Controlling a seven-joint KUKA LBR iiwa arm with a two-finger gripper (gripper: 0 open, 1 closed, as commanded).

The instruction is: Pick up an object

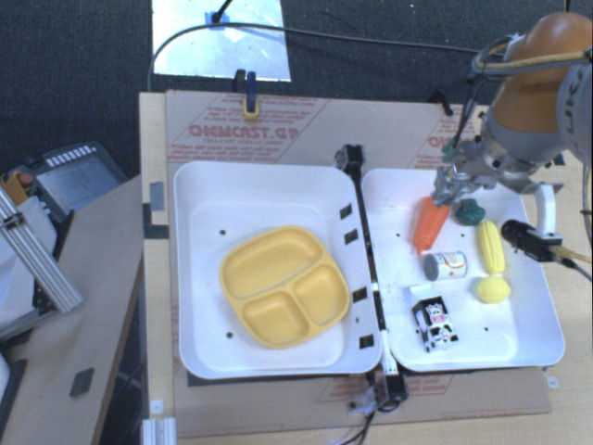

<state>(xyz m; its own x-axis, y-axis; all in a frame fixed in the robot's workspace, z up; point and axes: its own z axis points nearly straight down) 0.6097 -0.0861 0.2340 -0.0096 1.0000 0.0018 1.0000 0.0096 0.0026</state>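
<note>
Your likeliest target is the orange carrot [429,225], lying in the right bin [533,341] near its upper middle, its thick end up toward the hand and its tip slanting down and left. The hand [451,185] sits right at that thick end, touching or just above it; you cannot tell from this angle whether it is spread or pressed together, and nothing is visibly pinched in it.

Just beside the carrot's top, to its right, you'll see a small dark green object [470,213]. Below the carrot lies a small can [446,265] on its side, white with a grey end. To the right of the can is a yellow corn cob [491,247] lying lengthwise, and just below the cob a yellow lemon [494,290]. Nearer the front of the same bin is a small black-and-white carton [434,323] with a cow pattern, well apart from the carrot.

The left bin [199,193] holds a yellow divided plate [283,284] with three compartments, set slightly askew.

Both bins rest on a cardboard sheet [306,128] on the desk, and the arm [542,82], with its orange band, reaches in from the right above the right bin.
</note>
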